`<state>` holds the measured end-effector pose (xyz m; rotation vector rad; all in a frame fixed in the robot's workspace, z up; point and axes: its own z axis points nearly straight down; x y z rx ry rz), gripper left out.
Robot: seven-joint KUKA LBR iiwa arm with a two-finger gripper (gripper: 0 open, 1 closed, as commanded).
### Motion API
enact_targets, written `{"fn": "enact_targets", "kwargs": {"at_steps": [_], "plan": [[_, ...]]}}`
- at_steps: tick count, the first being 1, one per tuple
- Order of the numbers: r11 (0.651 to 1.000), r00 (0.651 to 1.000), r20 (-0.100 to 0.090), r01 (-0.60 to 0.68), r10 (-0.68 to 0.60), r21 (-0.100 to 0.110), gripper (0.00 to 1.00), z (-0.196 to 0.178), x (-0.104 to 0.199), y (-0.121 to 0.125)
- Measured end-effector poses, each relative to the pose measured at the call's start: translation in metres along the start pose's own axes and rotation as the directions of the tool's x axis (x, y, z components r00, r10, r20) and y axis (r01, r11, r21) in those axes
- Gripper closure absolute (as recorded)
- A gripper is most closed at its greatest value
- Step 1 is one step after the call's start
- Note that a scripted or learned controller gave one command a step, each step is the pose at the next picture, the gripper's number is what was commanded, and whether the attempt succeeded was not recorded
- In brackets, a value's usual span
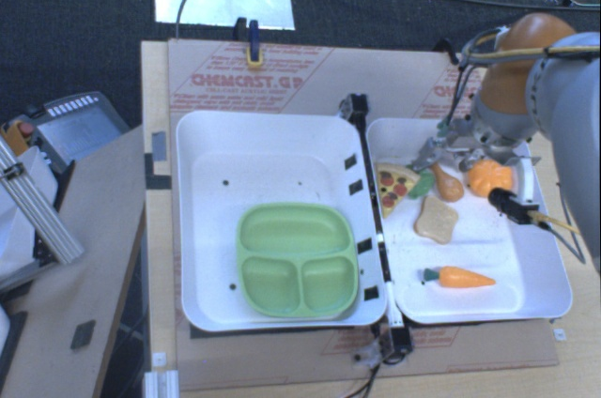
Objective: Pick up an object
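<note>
The right bin [531, 269] holds several toy foods. A pizza slice [394, 184] lies at its left side, with a small green piece [422, 185] beside it. A brown drumstick-shaped piece [449, 184] sits in the middle and an orange fruit [489, 177] to its right. A bread slice [437, 221] lies below them, and a carrot [462, 277] is near the front. My gripper [439, 152] hangs low over the back of this bin, just above the drumstick and the green piece. Nothing is visibly held.
The left bin [202, 199] holds a green divided plate [299, 258]. Black clips [362, 190] run along the rim between the bins. A black part with a yellow cable [512, 204] hangs from the arm over the right bin. A side table with a device [80, 129] stands at left.
</note>
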<state>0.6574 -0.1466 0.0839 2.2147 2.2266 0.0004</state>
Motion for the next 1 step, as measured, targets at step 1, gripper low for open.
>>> {"fn": "enact_targets", "kwargs": {"at_steps": [1], "plan": [[1.0,1.0,0.001,0.002,-0.002,-0.005,1.0,-0.0128,-0.0001,0.0015]]}}
